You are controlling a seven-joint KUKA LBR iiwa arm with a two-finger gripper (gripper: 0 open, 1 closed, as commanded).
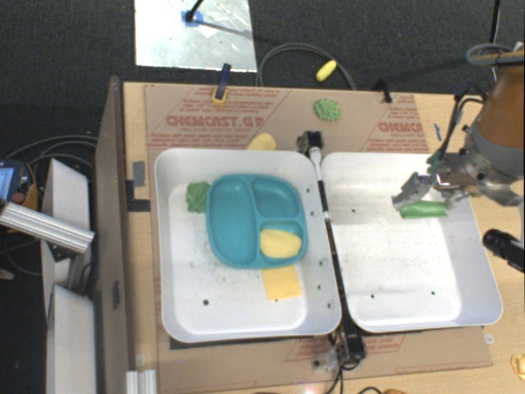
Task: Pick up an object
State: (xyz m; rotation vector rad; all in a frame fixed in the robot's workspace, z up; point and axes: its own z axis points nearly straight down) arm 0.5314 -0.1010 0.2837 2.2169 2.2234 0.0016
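A yellow slice lies by the left bin's near edge. The pincer hangs just above the green stick near the right bin's far-right corner, the stick lying crosswise; grip state unclear.

Two white bins (adjacent), one blue plate.

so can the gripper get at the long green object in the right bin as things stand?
Probably yes. The gripper hangs right beside the long green object in the right white bin, near the bin's upper right. Nothing else lies near it, so the way looks free.
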